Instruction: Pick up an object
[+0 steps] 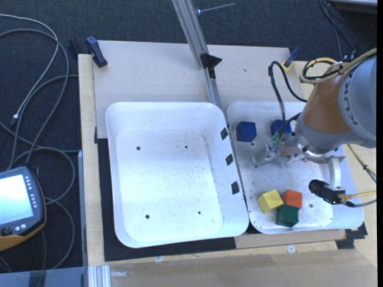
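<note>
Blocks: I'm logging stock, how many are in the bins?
5, all in the right bin: blue and blue at the back, yellow, orange, green in front. The arm may hide others.

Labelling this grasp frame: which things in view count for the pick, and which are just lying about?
For the pick:
- gripper, low in the right bin
- blue block
- second blue block, partly behind the arm
- yellow block
- orange block
- green block

Lying about:
- left bin
- teach pendant
- blue clamp
- floor cables

dark carpet floor (42,5), pale wooden bench (149,70)
</note>
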You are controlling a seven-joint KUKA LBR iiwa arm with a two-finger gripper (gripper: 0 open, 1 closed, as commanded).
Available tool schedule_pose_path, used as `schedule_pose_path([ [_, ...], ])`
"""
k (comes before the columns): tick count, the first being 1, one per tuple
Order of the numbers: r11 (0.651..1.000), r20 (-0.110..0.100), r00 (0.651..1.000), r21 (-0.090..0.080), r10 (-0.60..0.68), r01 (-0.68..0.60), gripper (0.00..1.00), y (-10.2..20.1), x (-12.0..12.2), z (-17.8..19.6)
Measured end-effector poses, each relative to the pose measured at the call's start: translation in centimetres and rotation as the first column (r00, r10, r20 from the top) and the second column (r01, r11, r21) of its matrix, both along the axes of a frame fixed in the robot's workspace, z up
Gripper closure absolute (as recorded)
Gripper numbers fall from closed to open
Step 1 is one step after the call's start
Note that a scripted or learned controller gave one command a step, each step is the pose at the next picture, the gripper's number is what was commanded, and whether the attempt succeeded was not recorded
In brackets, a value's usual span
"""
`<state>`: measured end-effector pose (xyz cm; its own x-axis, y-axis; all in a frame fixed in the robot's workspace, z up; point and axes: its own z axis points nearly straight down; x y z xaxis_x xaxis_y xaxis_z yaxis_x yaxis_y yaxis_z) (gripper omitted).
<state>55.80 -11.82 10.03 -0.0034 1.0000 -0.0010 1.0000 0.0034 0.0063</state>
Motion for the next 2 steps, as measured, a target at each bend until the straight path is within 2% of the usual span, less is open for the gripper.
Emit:
schedule_pose_path([
  [1,1.000,0.000,1.000,0.000,0.001,-0.001,0.00,2.0,11.2,0.0],
  [2,1.000,-0.003,1.000,-0.002,0.000,0.000,1.00,1.8,11.0,1.1],
])
